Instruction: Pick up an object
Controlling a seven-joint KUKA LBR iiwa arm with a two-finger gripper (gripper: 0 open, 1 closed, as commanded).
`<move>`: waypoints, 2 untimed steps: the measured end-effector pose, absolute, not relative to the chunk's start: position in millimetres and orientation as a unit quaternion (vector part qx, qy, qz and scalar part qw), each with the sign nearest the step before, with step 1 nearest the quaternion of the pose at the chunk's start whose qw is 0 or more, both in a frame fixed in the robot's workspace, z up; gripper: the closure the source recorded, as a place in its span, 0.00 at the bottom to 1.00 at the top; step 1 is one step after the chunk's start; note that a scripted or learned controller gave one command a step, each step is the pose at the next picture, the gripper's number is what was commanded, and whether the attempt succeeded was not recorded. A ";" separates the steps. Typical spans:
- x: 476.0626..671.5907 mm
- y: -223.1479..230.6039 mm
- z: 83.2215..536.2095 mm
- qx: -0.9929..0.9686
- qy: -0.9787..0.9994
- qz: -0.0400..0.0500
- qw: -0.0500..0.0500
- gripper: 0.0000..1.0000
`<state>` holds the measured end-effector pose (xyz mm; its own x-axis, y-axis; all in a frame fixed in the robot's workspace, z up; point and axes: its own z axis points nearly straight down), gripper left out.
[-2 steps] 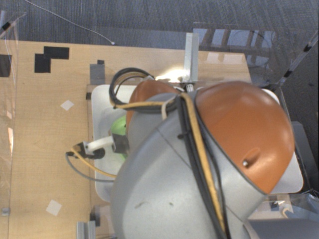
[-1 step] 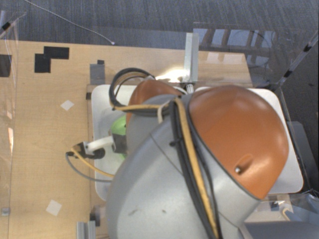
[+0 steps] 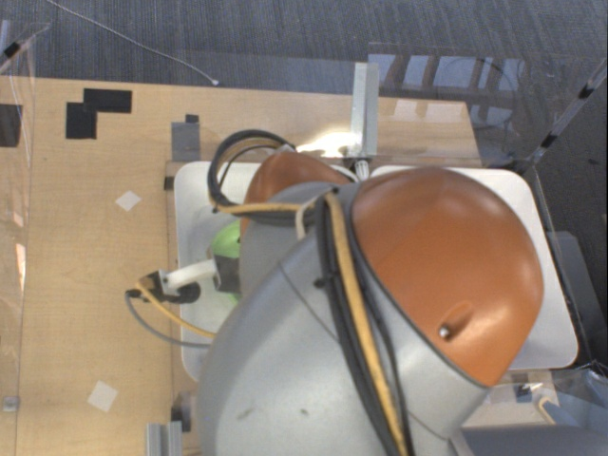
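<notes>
A: Where's the arm (image 3: 380,331) reaching?

B: Over the left bin (image 3: 190,198), low down, probably working toward a pick. Its bulk covers most of both bins.

A: And the claw?

B: Hidden under the arm; can't tell its state.

A: Any object?

B: A green object (image 3: 226,242) peeks out near the left bin's left wall.

Bulky grey arm (image 3: 313,369) with orange domed caps, black and tan cables.
</notes>
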<state>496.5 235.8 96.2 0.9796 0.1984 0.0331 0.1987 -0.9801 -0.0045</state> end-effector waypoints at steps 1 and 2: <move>496.5 235.8 96.1 -0.995 -0.100 -0.016 0.004 1.00; 496.4 235.8 96.0 -0.995 -0.099 -0.016 0.004 1.00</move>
<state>496.4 235.8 96.0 0.9797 0.1978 0.0322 0.1980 -0.9802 -0.0050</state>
